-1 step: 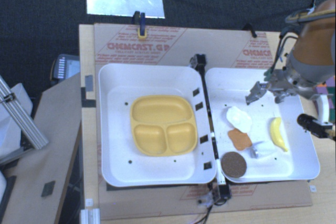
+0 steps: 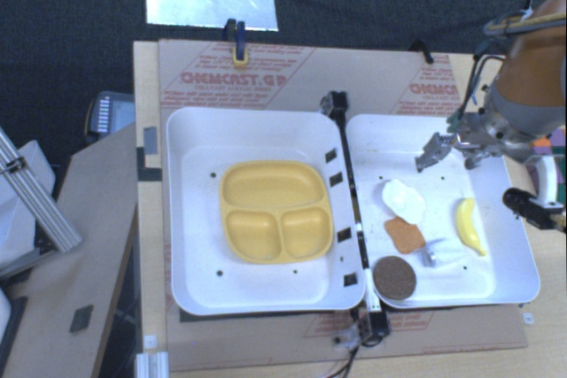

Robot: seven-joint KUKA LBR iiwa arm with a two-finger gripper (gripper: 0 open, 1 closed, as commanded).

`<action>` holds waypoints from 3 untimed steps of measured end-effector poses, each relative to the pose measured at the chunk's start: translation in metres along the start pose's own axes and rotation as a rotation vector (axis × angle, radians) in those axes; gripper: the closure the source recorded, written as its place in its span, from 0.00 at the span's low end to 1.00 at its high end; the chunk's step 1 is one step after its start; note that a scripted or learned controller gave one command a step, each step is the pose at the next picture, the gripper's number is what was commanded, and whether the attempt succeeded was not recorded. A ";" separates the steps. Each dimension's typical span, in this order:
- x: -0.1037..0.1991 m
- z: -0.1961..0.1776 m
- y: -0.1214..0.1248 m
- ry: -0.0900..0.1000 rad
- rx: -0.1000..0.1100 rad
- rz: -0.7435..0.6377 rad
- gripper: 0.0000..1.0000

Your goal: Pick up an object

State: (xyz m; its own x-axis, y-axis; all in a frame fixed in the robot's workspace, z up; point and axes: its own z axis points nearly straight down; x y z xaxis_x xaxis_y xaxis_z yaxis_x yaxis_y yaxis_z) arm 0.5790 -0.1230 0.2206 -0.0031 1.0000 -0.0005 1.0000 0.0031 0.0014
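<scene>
Gripper (image 2: 440, 150) hung over the right bin (image 2: 509, 283), toward its back wall, left of the arm (image 2: 530, 71) that came in from the right; nothing seen between the fingers, and could not tell whether they were apart or together. All loose items lay in the right bin's front half: white egg-shaped piece (image 2: 404, 198) nearest the gripper, orange toast-like piece (image 2: 405, 235) just in front of it and touching or nearly so, brown round cookie (image 2: 394, 277) at the front-left corner against the rim, yellow banana (image 2: 469, 226) toward the right wall, small pale grey bit (image 2: 429, 256) between toast and banana. Bare floor in the right bin's back half, under and around the gripper. Left bin (image 2: 190, 279), across the centre divider, held a yellow sectioned plate (image 2: 273, 210) mid-floor, well clear of all four walls. Both bins sat on the desk (image 2: 151, 190).
</scene>
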 end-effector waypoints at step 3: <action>0.016 0.137 0.008 0.001 0.000 0.002 0.00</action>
State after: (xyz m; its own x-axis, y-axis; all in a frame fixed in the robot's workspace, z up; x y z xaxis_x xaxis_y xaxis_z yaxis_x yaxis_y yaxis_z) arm 0.5875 -0.1073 0.0834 -0.0007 1.0000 0.0009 1.0000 0.0007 0.0012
